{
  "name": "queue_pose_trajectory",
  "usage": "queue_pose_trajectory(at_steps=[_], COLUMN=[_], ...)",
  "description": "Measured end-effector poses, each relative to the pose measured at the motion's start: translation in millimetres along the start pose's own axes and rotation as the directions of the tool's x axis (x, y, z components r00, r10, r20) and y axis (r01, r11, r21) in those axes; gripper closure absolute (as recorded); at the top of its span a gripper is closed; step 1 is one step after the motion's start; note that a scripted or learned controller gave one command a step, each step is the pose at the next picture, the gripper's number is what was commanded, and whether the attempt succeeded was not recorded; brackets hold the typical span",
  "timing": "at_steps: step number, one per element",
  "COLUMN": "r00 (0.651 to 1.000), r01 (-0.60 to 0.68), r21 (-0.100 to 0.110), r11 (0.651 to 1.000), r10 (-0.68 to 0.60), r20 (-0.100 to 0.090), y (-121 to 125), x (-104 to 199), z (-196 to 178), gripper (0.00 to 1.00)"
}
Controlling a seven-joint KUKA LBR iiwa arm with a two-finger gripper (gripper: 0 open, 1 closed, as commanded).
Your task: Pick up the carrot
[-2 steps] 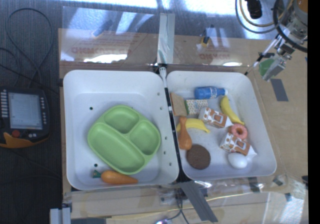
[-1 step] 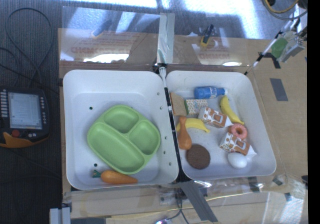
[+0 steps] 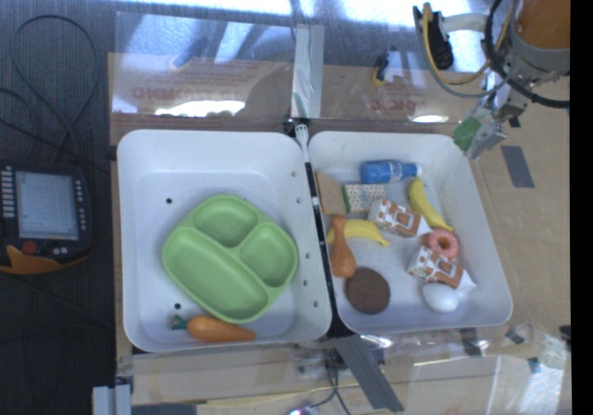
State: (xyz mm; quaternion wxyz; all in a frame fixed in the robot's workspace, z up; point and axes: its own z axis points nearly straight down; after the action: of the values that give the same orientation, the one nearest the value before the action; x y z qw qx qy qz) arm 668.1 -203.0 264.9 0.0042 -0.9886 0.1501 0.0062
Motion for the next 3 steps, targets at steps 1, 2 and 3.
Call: queue_pose_trajectory(at_steps=[1,2,3], r00=[0.996,0.994,0.995], r01=[0.087,0.106,0.099], r21=[-0.003,0.001,-0.001], r11=[0.996,0.994,0.995], r10=[-0.087,-0.106,-0.099], r20=[-0.017,-0.006,-0.017], y=[29,-4,22], x=[-27,-16,-7], z=[-69,-25,-71], gripper=[1.0,1.0,1.0])
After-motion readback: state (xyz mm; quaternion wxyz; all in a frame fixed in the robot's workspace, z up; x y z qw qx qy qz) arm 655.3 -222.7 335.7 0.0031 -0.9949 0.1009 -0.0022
